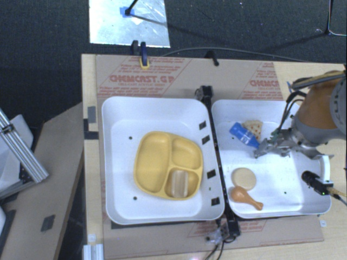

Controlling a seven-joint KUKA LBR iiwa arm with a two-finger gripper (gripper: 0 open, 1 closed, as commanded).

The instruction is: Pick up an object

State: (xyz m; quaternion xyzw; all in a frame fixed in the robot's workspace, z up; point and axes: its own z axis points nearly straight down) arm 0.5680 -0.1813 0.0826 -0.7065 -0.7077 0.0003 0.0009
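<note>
Gripper point(264, 148) low in right bin point(303, 205) beside blue object point(243, 135), apparently lining up a grasp; finger state unreadable.

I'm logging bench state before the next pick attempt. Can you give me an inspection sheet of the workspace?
Surface: bench with two white bins, left bin and right bin.
Job's things: blue item, cracker, round disc and orange drumstick in right bin.
Clutter: yellow tray in left bin, with a pale item in its lower compartment.
Grippers: gripper low in right bin, beside blue item; nothing seen between fingers.
Cables: black cable along bench's far edge.
Surroundings: dark carpet, foil sheet, blue-yellow clamp.
</note>
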